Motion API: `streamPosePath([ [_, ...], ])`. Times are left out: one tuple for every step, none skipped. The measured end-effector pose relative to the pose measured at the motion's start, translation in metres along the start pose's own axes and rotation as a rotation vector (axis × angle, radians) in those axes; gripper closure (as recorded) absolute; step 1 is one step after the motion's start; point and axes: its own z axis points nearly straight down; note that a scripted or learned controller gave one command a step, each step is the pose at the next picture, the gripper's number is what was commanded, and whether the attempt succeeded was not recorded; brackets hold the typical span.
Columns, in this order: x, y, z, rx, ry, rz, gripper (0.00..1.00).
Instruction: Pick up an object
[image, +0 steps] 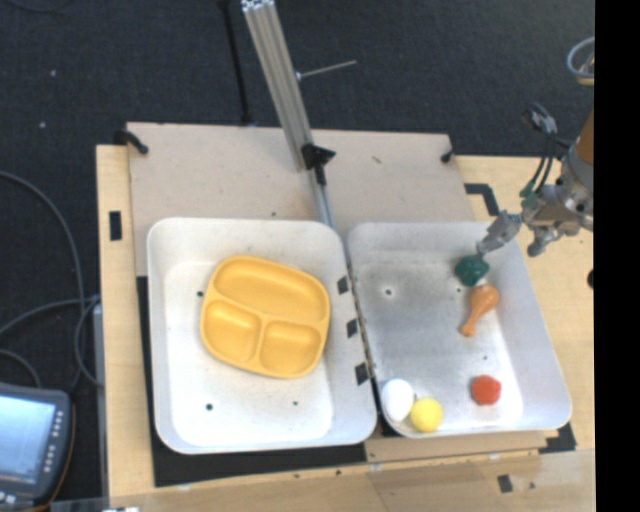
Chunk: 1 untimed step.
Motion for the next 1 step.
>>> streamPosePath([
  [-0.0003,-0.0001,-0.0001,0.000,-0.001,-0.001,0.00],
])
